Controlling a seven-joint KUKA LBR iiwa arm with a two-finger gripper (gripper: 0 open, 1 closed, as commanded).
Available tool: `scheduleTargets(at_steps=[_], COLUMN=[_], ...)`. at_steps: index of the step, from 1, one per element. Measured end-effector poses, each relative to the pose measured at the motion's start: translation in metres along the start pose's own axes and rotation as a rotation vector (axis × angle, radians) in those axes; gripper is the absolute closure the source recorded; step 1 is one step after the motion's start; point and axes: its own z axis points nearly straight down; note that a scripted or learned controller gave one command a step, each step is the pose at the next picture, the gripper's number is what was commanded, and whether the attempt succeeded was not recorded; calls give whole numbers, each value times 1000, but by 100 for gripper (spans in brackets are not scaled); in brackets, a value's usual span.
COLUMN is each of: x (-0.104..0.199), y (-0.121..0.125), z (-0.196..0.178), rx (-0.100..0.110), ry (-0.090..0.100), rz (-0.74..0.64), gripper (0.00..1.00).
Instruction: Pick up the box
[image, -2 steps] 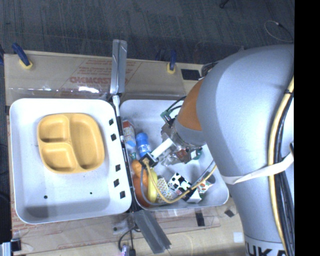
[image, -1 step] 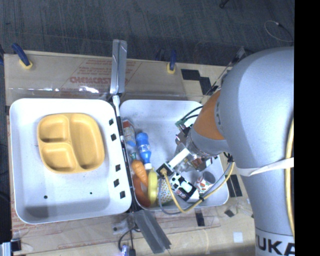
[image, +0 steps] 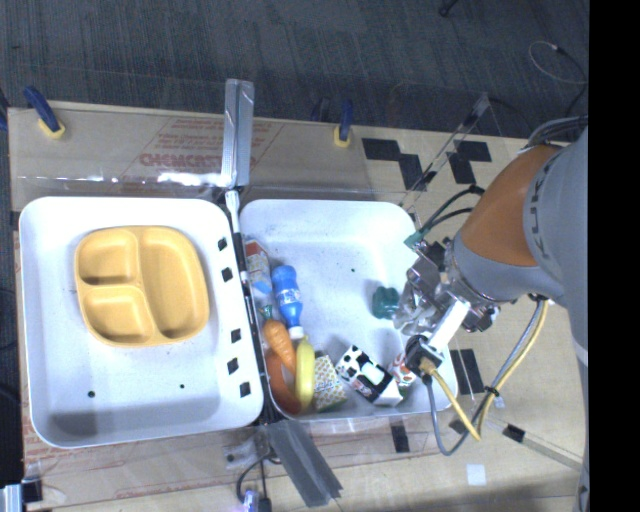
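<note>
Camera view looks down on the right bin (image: 330, 225), where the gripper (image: 408, 318) hangs near its right wall; I cannot tell whether it is apart or together. The black-and-white box (image: 362, 372) lies by the front wall among clutter. It is probably light, stiff cardboard, best pinched across its narrow sides.

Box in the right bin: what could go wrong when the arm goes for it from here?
1. The box lies in clutter near the front wall of the bin, tight beside a checkered pack. The gripper might catch or drag that neighbour instead, or find too little room to close on the box.
2. A teal thing sits just beside the gripper and could get knocked as the arm moves.
</note>
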Motion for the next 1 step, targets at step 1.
scheduleTargets(at_steps=[1], x=[44], y=[31], z=[17], rx=[2], ry=[-2], rz=[-168], gripper=[100])
